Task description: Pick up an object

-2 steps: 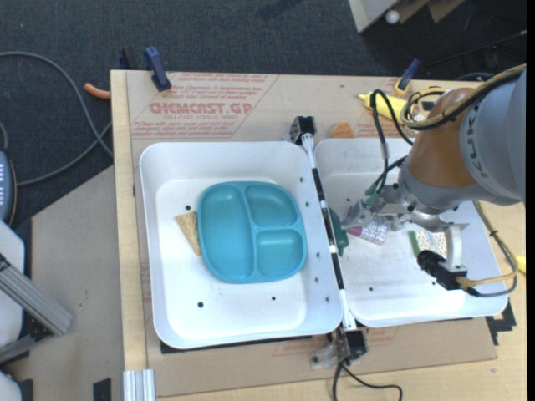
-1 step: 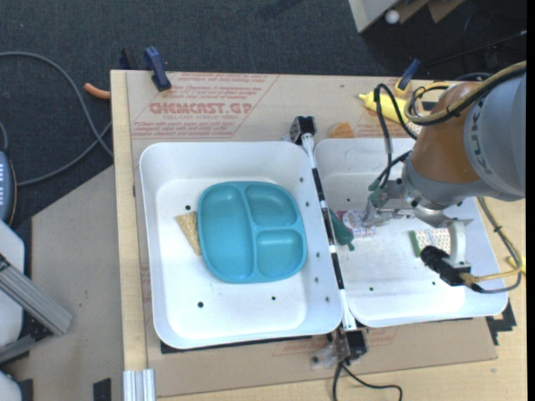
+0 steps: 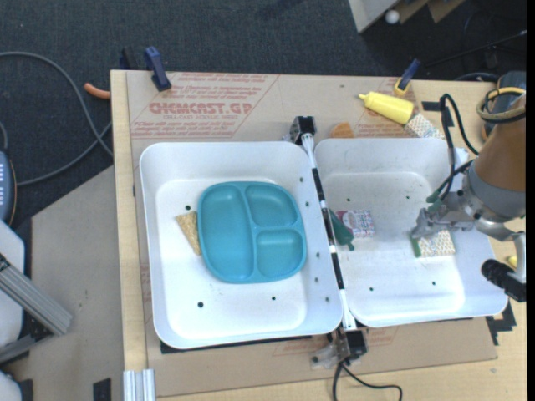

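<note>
I read "CHEMCAST GP" on the board. Arm reaches in from right, gripper low over right bin; can't tell its grip state.

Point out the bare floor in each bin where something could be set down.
Left bin: a strip along the near wall, below the teal divided plate. Right bin: the near floor and the far middle, between the small packet at the divider and the pincer. Crowded around the pincer.
</note>
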You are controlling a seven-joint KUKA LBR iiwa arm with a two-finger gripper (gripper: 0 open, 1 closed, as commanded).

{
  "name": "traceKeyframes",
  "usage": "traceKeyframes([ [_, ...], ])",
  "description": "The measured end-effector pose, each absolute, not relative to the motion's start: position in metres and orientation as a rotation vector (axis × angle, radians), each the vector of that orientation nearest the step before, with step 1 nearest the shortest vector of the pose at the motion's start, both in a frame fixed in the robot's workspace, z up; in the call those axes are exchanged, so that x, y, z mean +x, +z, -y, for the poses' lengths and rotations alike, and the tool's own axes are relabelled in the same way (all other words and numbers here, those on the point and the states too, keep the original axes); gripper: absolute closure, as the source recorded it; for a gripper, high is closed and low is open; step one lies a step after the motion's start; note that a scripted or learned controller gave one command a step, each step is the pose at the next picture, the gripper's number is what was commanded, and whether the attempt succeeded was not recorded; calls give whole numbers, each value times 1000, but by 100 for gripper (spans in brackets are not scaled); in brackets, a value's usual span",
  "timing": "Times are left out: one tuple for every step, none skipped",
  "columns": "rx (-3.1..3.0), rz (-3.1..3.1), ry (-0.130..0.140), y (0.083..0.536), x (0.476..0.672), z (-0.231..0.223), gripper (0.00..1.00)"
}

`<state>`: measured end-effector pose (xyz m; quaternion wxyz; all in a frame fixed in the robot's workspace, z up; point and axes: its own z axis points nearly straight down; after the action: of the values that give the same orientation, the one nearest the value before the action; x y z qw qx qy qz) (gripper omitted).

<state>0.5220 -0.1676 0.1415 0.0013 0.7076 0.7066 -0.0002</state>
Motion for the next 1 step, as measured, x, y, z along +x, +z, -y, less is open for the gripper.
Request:
traceKeyframes([
  [2220,-2218,-1,162,513,217,100],
])
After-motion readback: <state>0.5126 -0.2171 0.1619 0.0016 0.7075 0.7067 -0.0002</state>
